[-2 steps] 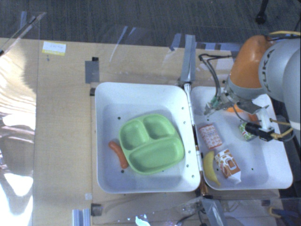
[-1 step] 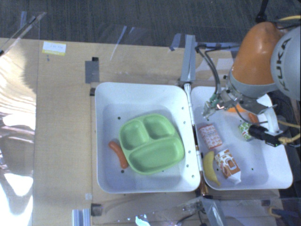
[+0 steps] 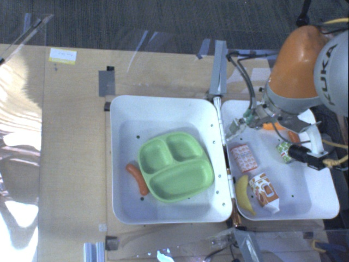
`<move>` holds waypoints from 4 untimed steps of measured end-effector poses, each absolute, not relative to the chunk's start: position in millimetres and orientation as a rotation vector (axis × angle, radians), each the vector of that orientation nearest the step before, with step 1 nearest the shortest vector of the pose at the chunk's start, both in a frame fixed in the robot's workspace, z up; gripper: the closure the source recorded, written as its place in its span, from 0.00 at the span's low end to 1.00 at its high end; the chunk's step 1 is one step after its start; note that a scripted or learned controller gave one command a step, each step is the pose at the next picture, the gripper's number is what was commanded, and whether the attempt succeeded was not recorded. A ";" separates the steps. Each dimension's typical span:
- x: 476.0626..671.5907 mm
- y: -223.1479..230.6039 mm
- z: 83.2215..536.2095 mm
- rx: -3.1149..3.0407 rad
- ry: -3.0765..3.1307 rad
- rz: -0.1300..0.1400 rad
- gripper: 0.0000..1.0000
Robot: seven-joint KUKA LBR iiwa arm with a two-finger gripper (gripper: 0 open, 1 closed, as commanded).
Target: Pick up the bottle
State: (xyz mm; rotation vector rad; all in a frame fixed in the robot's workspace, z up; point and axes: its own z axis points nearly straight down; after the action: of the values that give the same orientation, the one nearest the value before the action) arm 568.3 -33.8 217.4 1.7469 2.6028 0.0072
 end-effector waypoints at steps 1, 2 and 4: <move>636.8 -100.9 91.9 1.338 2.834 0.004 0.00; 592.4 -121.2 87.8 1.356 2.822 0.005 0.00; 517.5 -146.9 231.9 1.365 2.817 0.003 1.00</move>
State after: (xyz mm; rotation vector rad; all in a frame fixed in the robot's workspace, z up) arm 517.5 -146.9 231.9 1.3654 2.8171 0.0035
